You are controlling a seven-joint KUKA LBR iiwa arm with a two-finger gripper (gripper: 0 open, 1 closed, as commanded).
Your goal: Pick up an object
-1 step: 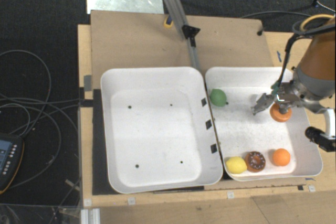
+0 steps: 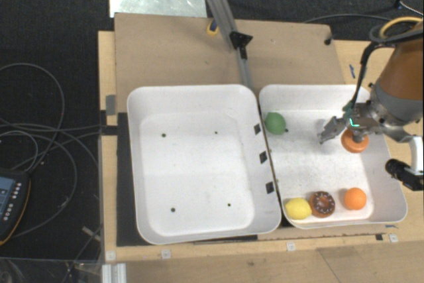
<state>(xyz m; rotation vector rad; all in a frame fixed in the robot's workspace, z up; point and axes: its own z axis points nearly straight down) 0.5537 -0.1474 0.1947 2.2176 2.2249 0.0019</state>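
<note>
The right bin [image 2: 311,101] holds several small objects. A green ball [image 2: 275,122] lies by its left wall. An orange round piece [image 2: 356,142] sits at mid right. A yellow lemon [image 2: 298,209], a brown doughnut [image 2: 322,203] and an orange [image 2: 355,198] line the front wall. My gripper [image 2: 343,132] hangs low over the bin's right half and is open. One of its fingers [image 2: 328,131] points left over bare bin floor. The other stands right at the orange round piece, partly covering its top. Nothing shows between the fingers.
The left bin [image 2: 199,103] stands beside the right one, and black clips [image 2: 263,157] mark the shared wall. A grey pole [image 2: 222,6] slants over the bench's back. A black part [image 2: 404,172] of the arm juts out near the right bin's right wall.
</note>
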